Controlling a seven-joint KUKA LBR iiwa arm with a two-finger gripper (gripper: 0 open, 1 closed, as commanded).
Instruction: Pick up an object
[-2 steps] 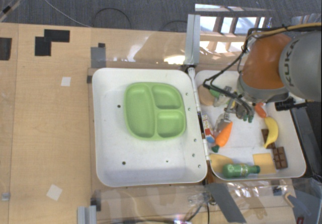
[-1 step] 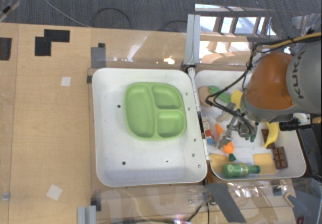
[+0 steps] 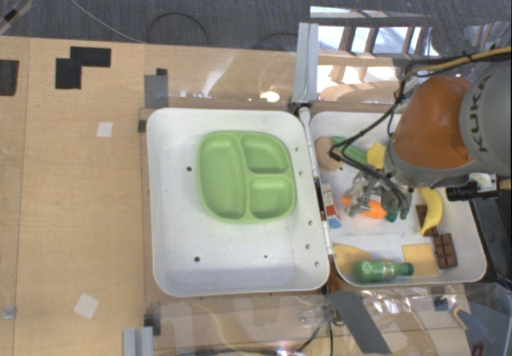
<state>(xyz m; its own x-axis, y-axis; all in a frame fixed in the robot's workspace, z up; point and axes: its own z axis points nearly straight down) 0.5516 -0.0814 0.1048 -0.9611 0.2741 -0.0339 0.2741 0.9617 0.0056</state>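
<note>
Two white bins sit side by side on the bench. The left bin (image 3: 172, 266) carries a green divided plate (image 3: 245, 176) near its middle; the right bin (image 3: 472, 266) carries a jumble of toy food. The gripper (image 3: 370, 201) hangs low over the middle of the right bin, beneath the arm's orange band (image 3: 428, 124). An orange piece (image 3: 362, 208) lies directly under it, but whether the tool has closed on that piece or merely hovers above it I cannot tell, since its metal parts and the dark cabling blur together there.

Around it lie a banana (image 3: 430, 210) toward the right edge, a brown chocolate bar (image 3: 445, 250) near the front right corner, a green bottle (image 3: 384, 270) along the front edge, a yellow cheese wedge (image 3: 418, 255) beside that, and a tan rounded piece (image 3: 326, 152) near the left rim.

The risk, as I judge it, is crowding: neighbours lie close to the orange piece, so a descent slightly off centre could nudge them or pinch two things at once. A small, smooth toy could also squirt sideways from an uneven grip, leaving nothing lifted.
</note>
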